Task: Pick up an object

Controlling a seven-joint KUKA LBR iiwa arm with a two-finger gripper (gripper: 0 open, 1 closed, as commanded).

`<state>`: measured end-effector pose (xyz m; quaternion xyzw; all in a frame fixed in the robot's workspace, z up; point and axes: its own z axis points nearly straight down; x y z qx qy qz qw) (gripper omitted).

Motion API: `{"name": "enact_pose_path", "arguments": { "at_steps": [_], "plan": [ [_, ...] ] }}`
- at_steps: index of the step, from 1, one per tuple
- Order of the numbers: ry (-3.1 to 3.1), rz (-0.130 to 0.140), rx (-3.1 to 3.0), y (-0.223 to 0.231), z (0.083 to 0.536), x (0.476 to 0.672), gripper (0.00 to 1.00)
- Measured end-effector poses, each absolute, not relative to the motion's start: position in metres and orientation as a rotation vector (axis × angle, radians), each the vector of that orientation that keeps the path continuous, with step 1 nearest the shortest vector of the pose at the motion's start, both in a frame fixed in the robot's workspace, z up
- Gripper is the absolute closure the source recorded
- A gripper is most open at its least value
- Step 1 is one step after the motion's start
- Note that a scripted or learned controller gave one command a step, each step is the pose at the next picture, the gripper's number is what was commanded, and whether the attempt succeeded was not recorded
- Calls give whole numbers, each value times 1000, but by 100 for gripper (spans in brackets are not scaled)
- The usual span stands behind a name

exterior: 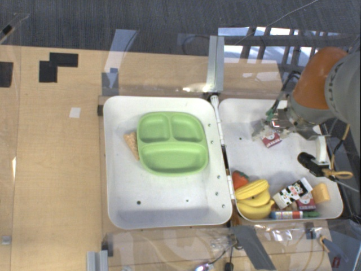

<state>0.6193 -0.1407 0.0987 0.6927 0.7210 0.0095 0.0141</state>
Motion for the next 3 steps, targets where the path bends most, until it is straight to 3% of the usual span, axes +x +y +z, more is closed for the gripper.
{"name": "enact_pose_path", "arguments": {
  "at_steps": [1, 2, 3],
  "plan": [
    [2240, 37, 2151, -141, 112, 622, 100],
    [2344, 27, 2042, -171, 100, 562, 100],
    [2150, 8, 2283, -135, 202, 599, 100]
  ]
}}
